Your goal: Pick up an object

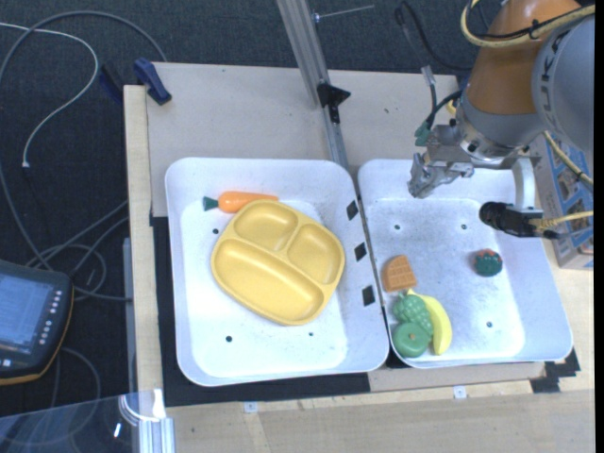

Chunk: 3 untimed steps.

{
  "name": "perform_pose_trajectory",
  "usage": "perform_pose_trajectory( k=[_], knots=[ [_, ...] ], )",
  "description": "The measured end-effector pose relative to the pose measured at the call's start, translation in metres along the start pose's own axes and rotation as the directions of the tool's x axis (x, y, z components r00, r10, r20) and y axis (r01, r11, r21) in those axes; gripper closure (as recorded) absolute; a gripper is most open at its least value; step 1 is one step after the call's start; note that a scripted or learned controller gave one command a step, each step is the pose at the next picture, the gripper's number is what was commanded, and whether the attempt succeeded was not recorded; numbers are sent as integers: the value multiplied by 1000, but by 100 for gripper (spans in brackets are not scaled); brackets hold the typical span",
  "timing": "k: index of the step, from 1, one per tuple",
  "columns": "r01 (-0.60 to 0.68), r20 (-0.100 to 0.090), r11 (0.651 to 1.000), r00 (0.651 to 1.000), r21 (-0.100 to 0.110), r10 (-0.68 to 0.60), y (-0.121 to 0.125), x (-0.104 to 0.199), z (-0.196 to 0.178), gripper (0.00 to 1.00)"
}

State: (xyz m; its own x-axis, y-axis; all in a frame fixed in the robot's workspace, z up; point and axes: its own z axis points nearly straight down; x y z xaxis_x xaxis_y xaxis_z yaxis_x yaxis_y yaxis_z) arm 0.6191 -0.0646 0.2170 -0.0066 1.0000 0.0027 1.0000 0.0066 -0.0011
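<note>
My gripper [427, 183] hangs over the far edge of the right bin [528, 343], with nothing seen between its fingers. In that bin, near the front left, lie a small orange waffle-like piece [399, 273], a green grape bunch [411, 307], a green apple [409, 339] and a yellow banana [438, 325], all bunched together. A dark green round fruit with a red top [487, 262] sits alone toward the right side. The gripper is well behind and above all of these.
The left bin [189, 347] holds a yellow divided plate [277, 260] and an orange carrot [241, 199] at its far left. A metal pole [307, 41] rises between the bins at the back. Cables and a tablet [28, 319] lie left of the bench.
</note>
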Motion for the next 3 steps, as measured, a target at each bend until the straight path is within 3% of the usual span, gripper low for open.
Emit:
perform_pose_trajectory(
  k=[3],
  knots=[
    [1, 0, 1000, 1000, -4, -1, 35, 152, -26, 100]
  ],
)
